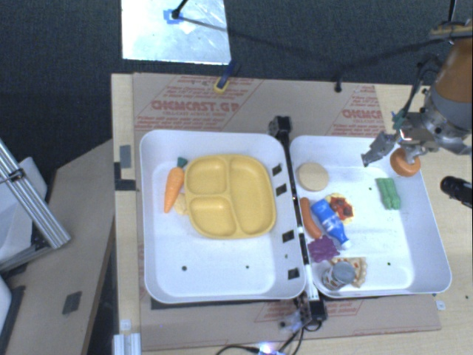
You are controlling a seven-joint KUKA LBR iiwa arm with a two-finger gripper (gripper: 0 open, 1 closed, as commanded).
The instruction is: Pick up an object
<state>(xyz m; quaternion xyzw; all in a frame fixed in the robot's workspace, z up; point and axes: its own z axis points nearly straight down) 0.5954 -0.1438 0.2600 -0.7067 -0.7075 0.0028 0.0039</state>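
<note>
My gripper hangs over the far right corner of the right bin. A round orange fruit sits directly under it, at the bin's back wall; I cannot tell whether they touch. Further into this bin lie a green block, a beige round bun, a red sausage, a blue bottle, a purple piece and a grey can.
The left bin holds a yellow divided plate with a carrot beside it. Black clips run along the seam between the bins. A shiny sheet lies on the dark floor beyond the bench.
</note>
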